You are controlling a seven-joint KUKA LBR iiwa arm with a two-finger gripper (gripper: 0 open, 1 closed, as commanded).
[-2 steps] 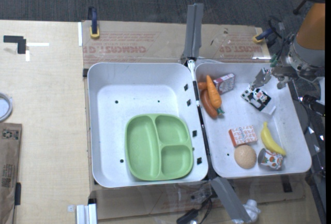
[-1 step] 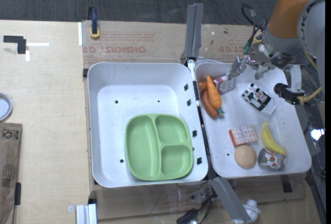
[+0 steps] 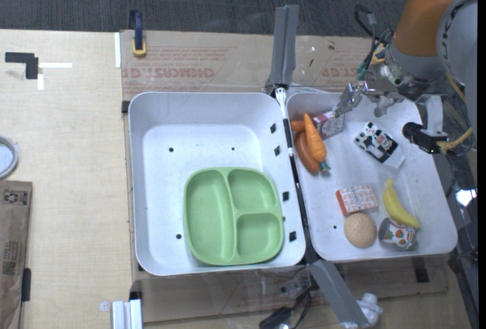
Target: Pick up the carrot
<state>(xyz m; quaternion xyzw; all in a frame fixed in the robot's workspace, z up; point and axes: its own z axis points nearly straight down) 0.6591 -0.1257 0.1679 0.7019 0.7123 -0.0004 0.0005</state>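
Lying untouched against the left wall of the right-hand bin [image 3: 425, 244], the carrot [image 3: 310, 143] has yet to be lifted, so the whole pick is judged still ahead. The arm's end effector [image 3: 351, 98] hangs over the bin's far corner, near a small pink packet [image 3: 332, 123]; how wide it stands I cannot tell.

Orange carrot [image 3: 312, 143] (green tip), light-green plate [image 3: 233, 216].
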